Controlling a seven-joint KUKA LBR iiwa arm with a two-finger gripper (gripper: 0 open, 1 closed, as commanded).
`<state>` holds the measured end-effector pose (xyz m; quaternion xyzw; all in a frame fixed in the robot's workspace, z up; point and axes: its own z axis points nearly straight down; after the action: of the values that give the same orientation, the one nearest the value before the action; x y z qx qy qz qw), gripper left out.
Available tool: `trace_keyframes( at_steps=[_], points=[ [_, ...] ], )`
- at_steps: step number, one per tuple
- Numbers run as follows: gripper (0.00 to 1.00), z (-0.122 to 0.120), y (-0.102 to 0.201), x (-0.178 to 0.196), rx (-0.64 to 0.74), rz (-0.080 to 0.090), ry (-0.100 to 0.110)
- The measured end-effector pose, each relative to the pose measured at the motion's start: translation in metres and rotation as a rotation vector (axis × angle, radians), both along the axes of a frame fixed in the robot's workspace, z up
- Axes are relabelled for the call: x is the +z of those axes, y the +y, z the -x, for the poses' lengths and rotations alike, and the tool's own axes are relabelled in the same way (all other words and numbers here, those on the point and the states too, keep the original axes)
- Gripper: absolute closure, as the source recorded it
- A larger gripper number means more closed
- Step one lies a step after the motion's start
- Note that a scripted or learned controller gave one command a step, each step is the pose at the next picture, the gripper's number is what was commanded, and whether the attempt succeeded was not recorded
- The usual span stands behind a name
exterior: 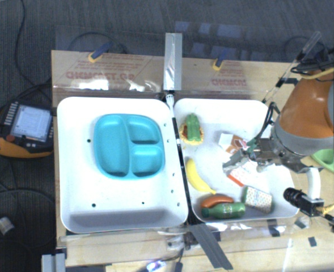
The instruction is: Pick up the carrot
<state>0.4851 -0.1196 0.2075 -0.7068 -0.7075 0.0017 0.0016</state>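
The carrot (214, 199), orange-red and elongated, lies near the front edge of the right bin (256, 107), touching a green cucumber (224, 210) just in front of it. My gripper (235, 161) hangs over the middle of the right bin, above and to the right of the carrot and apart from it. Its grey fingers point left, look open, and hold nothing that I can see. The grey arm with its orange band (306, 115) reaches in from the right.
The right bin also holds a banana (196, 176), a green and yellow toy (191, 128), a white and red packet (233, 142), a small orange piece (238, 178) under the gripper and a patterned box (257, 199). A blue divided plate (128, 144) sits in the left bin (76, 197).
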Motion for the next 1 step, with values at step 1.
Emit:
trace_keyframes(
  at_steps=[1],
  points=[
    [1.0, 0.0006, 0.0005, 0.0076, 0.001, -0.002, 0.004]
  ],
)
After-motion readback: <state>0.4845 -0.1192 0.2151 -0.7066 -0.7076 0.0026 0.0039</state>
